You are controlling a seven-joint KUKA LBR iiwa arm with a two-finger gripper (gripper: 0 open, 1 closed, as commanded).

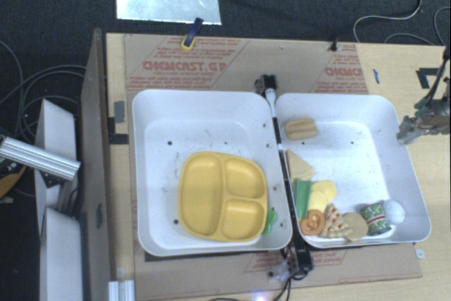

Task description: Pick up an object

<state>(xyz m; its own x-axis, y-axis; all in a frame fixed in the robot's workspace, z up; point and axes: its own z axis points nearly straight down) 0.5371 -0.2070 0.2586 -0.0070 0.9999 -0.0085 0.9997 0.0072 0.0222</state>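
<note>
claw (412, 129): hanging over the right bin's (402, 173) right rim (can't tell its grip)
yellow tray (223, 195): sitting in left bin (162, 151)

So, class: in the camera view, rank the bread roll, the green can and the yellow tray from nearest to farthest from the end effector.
From the end effector at the right bin's edge:
1. Green can, right bin's front corner.
2. Bread roll, right bin's back left; only slightly farther.
3. Yellow tray, left bin.

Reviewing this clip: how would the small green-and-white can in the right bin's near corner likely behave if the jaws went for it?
The green-and-white can appears to lie on its side, so a nudge would probably roll it. It sits tight against the right bin wall and a white ball, so there is likely little room for the jaws. It looks small and rigid, probably light.
</note>
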